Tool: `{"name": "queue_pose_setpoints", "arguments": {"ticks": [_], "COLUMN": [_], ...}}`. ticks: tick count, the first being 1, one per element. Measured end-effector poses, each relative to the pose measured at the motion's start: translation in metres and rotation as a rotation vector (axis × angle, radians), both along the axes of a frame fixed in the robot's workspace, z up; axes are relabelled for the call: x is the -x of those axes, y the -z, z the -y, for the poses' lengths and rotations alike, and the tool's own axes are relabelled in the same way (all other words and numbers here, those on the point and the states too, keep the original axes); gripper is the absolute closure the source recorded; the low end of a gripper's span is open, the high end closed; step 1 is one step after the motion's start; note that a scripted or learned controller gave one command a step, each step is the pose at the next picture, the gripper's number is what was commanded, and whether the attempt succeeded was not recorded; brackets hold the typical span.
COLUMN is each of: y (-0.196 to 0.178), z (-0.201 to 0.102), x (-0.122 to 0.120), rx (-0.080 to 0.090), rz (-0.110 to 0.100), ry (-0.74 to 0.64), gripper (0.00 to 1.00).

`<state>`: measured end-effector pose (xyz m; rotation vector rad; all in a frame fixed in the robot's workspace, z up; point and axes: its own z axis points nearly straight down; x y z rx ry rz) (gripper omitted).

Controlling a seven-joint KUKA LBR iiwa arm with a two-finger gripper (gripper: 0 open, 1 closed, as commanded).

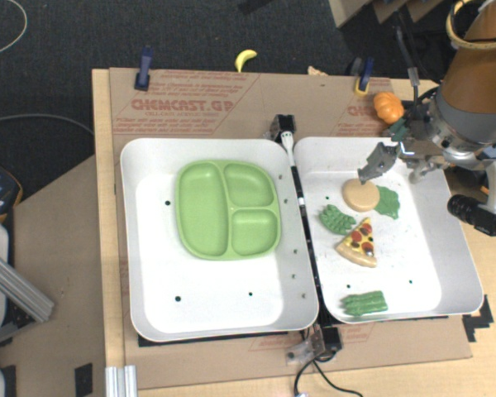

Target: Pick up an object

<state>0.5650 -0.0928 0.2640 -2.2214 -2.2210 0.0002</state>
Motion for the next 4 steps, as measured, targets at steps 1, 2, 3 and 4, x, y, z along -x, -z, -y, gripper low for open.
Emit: {"name": "queue_pose_setpoints", "arguments": {"ticks": [1, 2, 3, 4], "y": [0.151, 0.135, 0.076, 0.132], "z": [-0.002, 0.076, -0.025, 0.036], "x": [0.053, 0.015, 0.084, 0.063], "rx": [-0.003, 0.006, -0.006, 0.001], "rz": [-0.019, 0.005, -0.002, -0.005], "ry": [0.002, 0.006, -0.008, 0.005], "gripper": [0.0, 0.0, 0.0, 0.0]}}
